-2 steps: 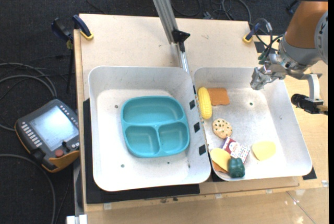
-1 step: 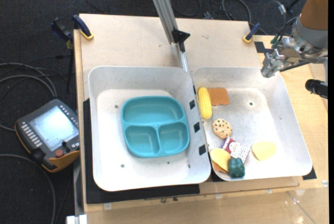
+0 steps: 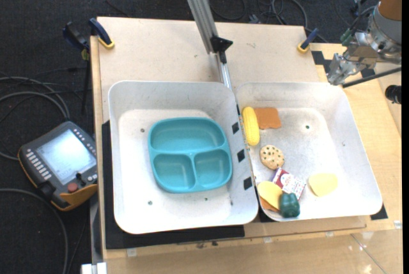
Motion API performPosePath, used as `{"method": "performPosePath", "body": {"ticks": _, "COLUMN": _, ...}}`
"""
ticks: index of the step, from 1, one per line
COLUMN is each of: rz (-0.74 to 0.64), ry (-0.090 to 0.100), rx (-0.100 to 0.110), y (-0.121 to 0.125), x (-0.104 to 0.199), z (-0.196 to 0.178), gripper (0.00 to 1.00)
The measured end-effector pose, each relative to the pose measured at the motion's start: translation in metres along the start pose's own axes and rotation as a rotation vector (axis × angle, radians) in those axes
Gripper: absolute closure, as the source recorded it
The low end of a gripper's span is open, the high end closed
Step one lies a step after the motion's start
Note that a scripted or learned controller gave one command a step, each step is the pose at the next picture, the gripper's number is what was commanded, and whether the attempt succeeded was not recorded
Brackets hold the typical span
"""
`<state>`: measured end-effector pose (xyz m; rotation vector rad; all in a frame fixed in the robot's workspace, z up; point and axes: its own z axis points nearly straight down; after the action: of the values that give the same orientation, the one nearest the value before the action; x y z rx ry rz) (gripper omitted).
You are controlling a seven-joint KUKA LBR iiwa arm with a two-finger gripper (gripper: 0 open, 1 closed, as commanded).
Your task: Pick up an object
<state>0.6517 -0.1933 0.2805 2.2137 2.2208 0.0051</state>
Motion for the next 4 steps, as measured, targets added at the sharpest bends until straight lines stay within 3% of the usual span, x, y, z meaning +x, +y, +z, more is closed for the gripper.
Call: {"method": "performPosePath", "body": {"ticks": 4, "rz": -0.005, "ry": 0.004, "rx": 0.008, "y": -0.046, "x": 0.215, "z": -0.002, "gripper": 1.00}}
